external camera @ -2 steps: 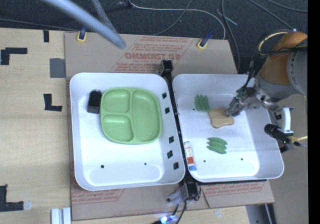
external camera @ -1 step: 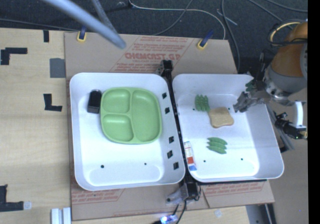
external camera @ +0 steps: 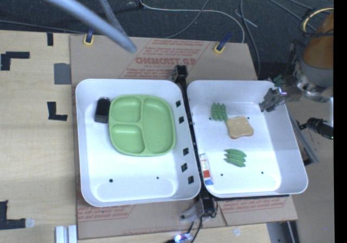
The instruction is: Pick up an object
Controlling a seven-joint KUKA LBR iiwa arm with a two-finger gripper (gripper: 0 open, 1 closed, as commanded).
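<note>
Three items beside green plate

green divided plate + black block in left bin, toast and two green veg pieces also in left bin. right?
Not quite. The camera view shows the toast and the two green veg pieces in the right bin. The green divided plate and black block are in the left bin, as you said.

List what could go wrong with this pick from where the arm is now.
1. The gripper sits at the right bin's far right rim, well short of the bread slice; a descent here would likely meet bare bin floor or the wall.
2. The bread slice lies flat and close beside the upper green pod, so a grasp may slip off or nudge both.
</note>
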